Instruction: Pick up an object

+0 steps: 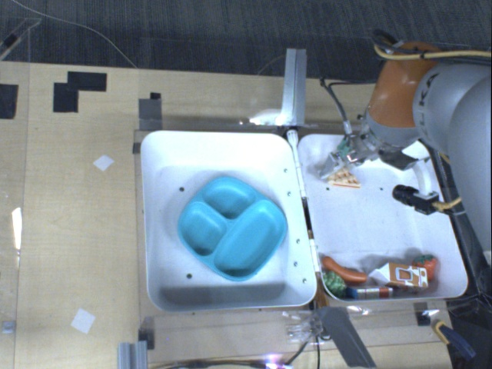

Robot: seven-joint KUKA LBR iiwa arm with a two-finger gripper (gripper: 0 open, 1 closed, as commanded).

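My gripper [340, 160] is low over the far left corner of the right bin [384, 221], reaching in from the right. A small tan wedge-shaped piece with a criss-cross pattern [344, 178] lies on the bin floor right below and in front of the gripper tip, touching or nearly touching it. Along the near wall of the same bin lie a red sausage [342, 269], a green piece [332, 284], a brown and white carton [403, 275] and an orange-red piece [429, 266].
The left bin [165, 175] holds a blue divided plate [232, 227]. A metal post [294, 91] stands behind the wall between the two bins. A black cable fitting [411, 197] hangs off the arm over the right bin.
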